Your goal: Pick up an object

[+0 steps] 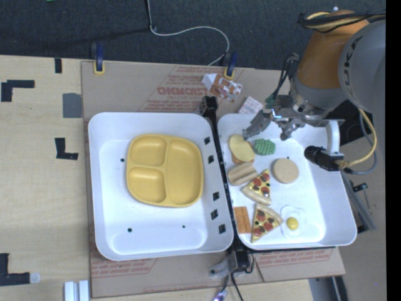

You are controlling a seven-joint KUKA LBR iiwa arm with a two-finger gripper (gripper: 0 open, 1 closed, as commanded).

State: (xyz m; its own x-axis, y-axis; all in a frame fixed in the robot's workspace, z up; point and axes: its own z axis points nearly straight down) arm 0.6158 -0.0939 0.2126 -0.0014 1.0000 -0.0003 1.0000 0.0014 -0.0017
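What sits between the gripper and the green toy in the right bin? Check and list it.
Nothing visible does. The gripper hangs over the back of the right bin, and the green toy lies just below it with bare white floor around its near side. The yellow piece touches the toy's left edge, beside it rather than in the way.

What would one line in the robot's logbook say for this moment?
gripper: open, above right bin, holding nothing | nearest: green toy | yellow tray: in left bin
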